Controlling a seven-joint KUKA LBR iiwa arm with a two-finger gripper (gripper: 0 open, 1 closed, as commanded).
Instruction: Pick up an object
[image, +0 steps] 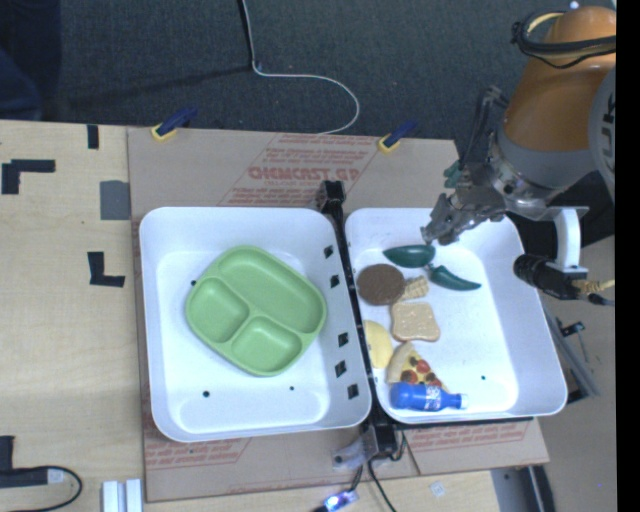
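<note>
The gripper (437, 237) hangs over the right bin (500, 330), just above a dark green leaf-shaped toy (410, 256); whether it grips anything cannot be told.

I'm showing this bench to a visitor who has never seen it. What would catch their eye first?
Probably the big green divided plate lying alone in the left bin, then the heap of toy food along the right bin's left side, with a blue bottle at its near end. The orange-banded arm's gripper hovers over the dark green pieces at the heap's far end.
</note>
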